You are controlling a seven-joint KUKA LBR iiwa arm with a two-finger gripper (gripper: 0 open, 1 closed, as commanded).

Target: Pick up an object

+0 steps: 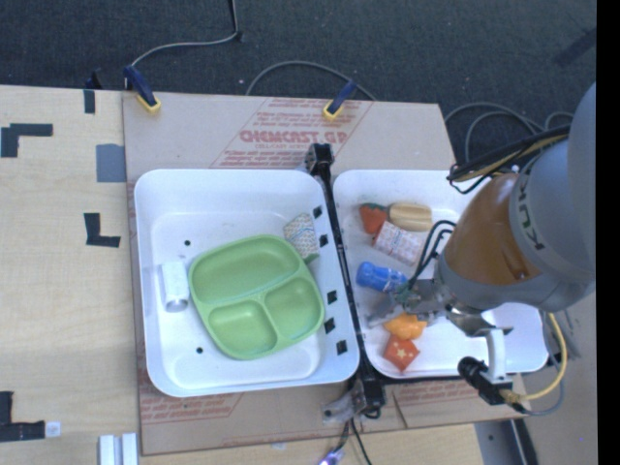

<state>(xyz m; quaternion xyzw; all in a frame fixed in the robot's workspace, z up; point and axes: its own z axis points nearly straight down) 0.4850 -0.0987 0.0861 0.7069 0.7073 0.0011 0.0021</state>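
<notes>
While the arm [504,240] crowds 1 bin [441,361], toys [392,279] seemingly surround it.

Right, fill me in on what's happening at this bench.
A grey arm with an orange band reaches from the right into the right bin, its gripper low among small items: a blue object, an orange piece and a red block. Nothing is visibly lifted yet. The left bin holds a green divided plate and a small white cylinder.
</notes>
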